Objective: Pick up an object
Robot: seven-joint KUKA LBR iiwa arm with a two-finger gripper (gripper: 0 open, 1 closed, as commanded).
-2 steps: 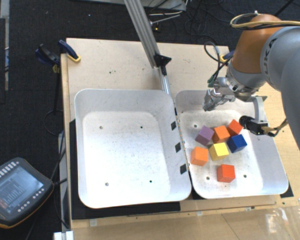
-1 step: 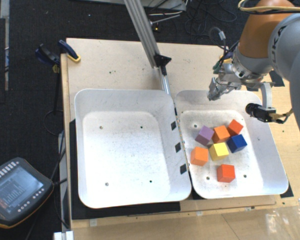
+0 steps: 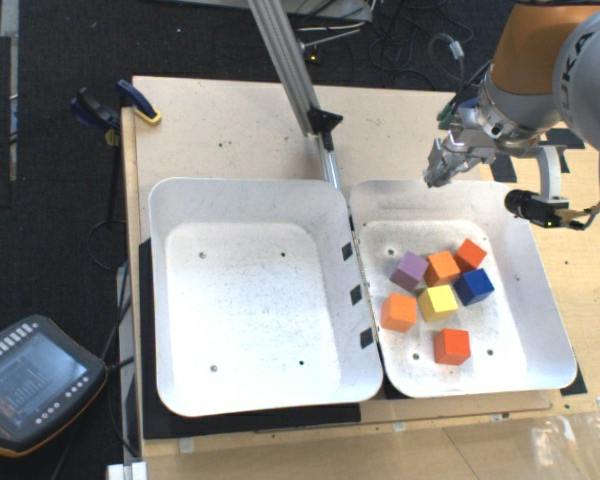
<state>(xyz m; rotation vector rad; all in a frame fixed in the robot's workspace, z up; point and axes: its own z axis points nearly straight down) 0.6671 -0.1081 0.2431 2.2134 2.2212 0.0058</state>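
Several small blocks lie clustered in the right bin (image 3: 540, 308): a purple block (image 3: 411, 269), an orange block (image 3: 442, 265), a red-orange block (image 3: 470, 254), a blue block (image 3: 474, 286), a yellow block (image 3: 439, 301), an orange block (image 3: 399, 312) and a red block (image 3: 452, 347). My gripper (image 3: 438, 173) hangs above the far rim of the right bin, well behind the blocks and apart from them. Nothing shows between its fingertips, which look close together.
The left bin (image 3: 245, 298) sits beside the right one. A slanted metal pole (image 3: 290, 63) crosses the bench down to the bins' junction. A blue and yellow clamp (image 3: 115, 110) grips the bench's far left corner. A teach pendant (image 3: 30, 383) lies at lower left.
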